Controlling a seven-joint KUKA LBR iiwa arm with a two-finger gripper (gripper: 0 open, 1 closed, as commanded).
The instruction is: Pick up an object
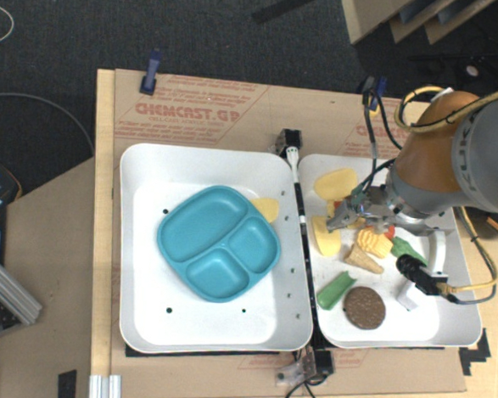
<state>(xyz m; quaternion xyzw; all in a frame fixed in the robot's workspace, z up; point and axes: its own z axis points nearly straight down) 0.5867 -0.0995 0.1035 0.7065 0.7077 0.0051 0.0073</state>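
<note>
My gripper [350,211] is down among the toy food [366,245] in the right bin [456,332]; nothing is lifted yet, and I cannot tell its grip.

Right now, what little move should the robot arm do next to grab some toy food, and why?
Probably lower the gripper a little. It hovers in the right white bin, by the yellow toy wedge and the ridged yellow-orange piece. I see nothing held in it.

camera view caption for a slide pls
Grey KUKA arm reaching over toy food in right white bin; blue divided plate in left bin.
</note>
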